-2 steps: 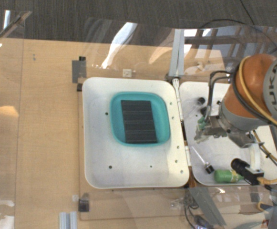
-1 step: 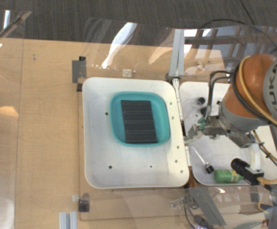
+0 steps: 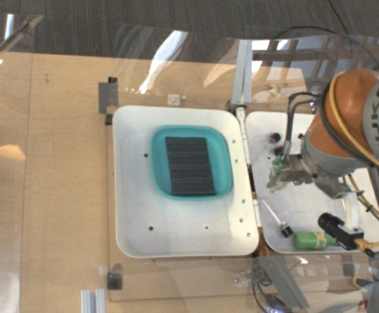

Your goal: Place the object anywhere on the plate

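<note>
Pale wood-grain bench [image 3: 59, 175] under a glare-streaked clear sheet carries two shallow white bins with rounded corners. In the left bin [image 3: 137, 230] sits a teal plate [image 3: 158, 171], a glossy rounded square with a raised lip. A dark ribbed slab [image 3: 189, 166] lies flat on it, matt, rectangular and wholly inside the rim. I take that slab for the task's object, so the placing looks done.

The grey and orange arm [image 3: 346, 109] hangs over the right bin [image 3: 300, 204], with the tool [image 3: 277, 169] low near that bin's left wall. Whether the tool is apart or together I cannot tell from where I stand, and I see nothing in it.

Near it lie a smooth green cylinder [image 3: 308, 240] by the bin's front edge, a thin pale stick with a dark tip [image 3: 275, 217] and a small dark bit [image 3: 275, 137].

If one of these is meant instead, trouble seems likely. The slab covers most of the plate, so a round thing set on its ribs could roll to the lip or over it. The stick lies flat on slick plastic and may slip from a pinch. The ridge between the bins could catch a low carry.
</note>
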`<action>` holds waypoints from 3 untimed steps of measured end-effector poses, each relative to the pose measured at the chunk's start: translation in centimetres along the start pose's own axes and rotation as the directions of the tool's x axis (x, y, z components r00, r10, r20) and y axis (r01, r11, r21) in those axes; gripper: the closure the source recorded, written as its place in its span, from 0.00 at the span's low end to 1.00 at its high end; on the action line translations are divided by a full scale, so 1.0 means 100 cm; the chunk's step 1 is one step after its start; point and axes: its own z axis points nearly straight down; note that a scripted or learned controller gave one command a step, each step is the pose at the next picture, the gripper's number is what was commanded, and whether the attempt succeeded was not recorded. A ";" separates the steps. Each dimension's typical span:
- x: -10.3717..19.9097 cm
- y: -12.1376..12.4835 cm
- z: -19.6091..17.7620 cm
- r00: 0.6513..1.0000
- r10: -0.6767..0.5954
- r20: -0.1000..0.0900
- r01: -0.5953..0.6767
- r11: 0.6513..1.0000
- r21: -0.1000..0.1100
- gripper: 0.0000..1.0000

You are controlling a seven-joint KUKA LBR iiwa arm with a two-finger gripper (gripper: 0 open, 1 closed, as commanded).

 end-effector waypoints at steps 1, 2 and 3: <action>0.000 0.000 0.000 1.000 0.000 0.000 0.000 1.000 0.000 0.00; 0.092 0.007 0.033 0.999 -0.050 -0.004 0.050 0.999 0.019 0.00; 0.040 0.020 0.032 0.998 -0.061 -0.004 0.061 0.998 0.017 0.00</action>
